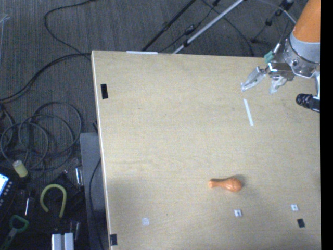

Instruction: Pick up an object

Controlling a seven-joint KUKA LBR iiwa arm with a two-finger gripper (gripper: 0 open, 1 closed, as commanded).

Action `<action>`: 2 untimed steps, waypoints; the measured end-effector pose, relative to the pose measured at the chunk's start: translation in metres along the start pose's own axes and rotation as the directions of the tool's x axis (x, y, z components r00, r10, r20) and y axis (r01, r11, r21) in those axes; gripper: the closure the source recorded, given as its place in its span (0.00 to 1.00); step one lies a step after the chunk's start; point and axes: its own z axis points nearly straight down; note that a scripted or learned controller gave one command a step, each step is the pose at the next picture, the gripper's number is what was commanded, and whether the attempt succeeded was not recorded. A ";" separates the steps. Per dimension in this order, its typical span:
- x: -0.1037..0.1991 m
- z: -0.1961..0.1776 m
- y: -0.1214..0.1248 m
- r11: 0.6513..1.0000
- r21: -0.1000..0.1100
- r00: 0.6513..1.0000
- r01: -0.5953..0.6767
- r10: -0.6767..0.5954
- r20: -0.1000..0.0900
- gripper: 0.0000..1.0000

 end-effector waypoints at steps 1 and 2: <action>0.006 0.150 0.001 0.998 0.002 0.998 0.070 -0.070 0.004 0.00; -0.007 0.160 0.002 0.854 0.000 0.854 0.520 -0.520 0.003 0.00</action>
